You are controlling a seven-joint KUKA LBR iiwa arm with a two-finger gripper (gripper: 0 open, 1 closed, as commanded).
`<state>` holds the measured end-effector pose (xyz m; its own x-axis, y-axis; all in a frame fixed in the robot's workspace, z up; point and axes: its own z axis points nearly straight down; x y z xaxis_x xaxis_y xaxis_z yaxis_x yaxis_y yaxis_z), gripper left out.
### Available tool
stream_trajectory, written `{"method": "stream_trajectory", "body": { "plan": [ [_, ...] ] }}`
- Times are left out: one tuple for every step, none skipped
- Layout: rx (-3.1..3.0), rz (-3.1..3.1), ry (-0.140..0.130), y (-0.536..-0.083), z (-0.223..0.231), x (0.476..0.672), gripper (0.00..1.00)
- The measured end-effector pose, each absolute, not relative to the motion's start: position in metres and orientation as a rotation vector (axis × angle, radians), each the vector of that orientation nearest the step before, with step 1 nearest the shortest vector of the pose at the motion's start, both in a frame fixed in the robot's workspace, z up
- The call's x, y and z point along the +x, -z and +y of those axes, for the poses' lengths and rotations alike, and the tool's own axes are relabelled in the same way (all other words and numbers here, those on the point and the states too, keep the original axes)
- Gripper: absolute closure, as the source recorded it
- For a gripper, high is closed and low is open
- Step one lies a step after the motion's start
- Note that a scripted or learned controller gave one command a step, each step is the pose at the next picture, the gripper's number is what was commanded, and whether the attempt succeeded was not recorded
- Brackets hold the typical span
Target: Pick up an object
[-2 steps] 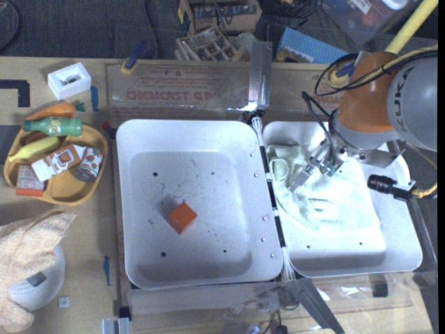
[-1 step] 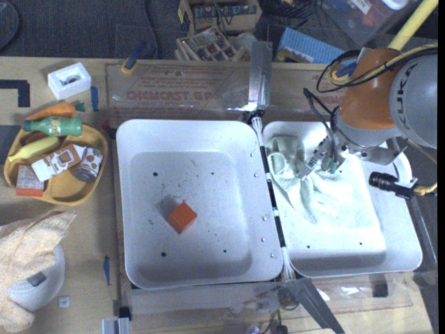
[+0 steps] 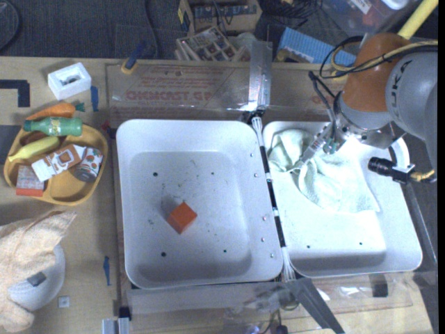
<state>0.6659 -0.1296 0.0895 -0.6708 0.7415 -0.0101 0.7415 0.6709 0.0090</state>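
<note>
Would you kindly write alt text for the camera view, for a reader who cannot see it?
The grey arm's gripper is down on a crumpled pale cloth in the right white bin. An orange block lies in the left white bin.

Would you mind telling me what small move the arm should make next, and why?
Probably a short descent onto the pale cloth in the right bin. The gripper sits over the cloth's upper part, so that is the nearest thing to pick. The orange block lies well away in the left bin.
</note>
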Motion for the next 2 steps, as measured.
{"method": "stream_trajectory", "body": {
  "plan": [
    [1.279,2.881,-0.003,-0.089,-0.128,0.662,0.0],
    [1.239,2.876,-0.004,-0.089,-0.101,0.645,0.0]
  ]
}}
